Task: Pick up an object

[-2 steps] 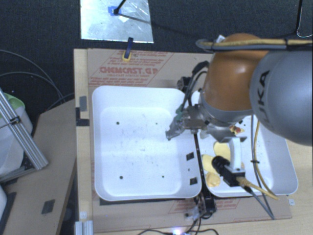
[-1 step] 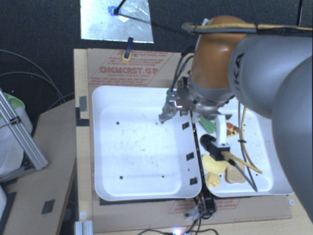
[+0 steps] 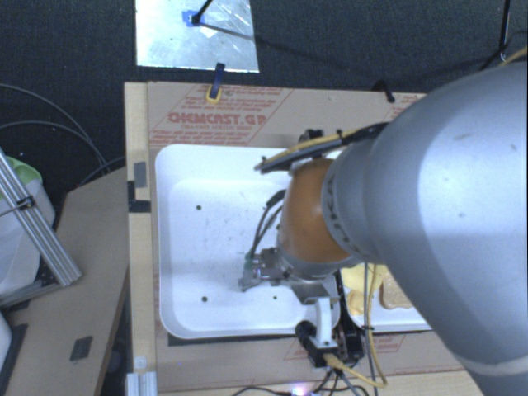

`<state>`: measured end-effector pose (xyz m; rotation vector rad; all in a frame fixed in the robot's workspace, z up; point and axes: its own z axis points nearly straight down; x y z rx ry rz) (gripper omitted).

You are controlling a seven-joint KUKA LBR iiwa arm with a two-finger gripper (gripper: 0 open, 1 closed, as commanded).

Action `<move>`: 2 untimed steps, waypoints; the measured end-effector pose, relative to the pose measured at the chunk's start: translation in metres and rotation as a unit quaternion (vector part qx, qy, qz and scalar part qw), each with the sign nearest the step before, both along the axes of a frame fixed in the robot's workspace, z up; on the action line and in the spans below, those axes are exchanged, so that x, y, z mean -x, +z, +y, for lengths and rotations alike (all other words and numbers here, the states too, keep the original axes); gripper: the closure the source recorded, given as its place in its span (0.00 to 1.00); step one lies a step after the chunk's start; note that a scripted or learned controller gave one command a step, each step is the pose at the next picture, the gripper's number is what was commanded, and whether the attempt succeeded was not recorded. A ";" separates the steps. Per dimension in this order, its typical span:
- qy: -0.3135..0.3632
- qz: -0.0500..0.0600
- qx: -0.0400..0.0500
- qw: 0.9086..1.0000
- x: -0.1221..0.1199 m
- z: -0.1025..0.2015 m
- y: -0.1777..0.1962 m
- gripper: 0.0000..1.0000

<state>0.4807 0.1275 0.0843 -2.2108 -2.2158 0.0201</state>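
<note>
Arm (image 3: 429,221) covers white bin (image 3: 190,221), possibly on cardboard (image 3: 223,114).

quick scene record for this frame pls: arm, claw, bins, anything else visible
arm: grey arm with orange band, reaching in from the right, covering most of the right bin
claw: low over the left bin, at roughly; finger state and any held object cannot be told
right bin: yellowish objects partly visible beside the arm
bench: cardboard sheet under the bins
floor: metal plate above the bench
</note>
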 end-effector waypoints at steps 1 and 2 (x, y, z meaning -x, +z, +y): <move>0.000 -0.012 0.000 1.000 -0.087 -0.017 0.001 0.00; 0.001 -0.009 -0.001 1.000 -0.087 -0.077 0.066 0.00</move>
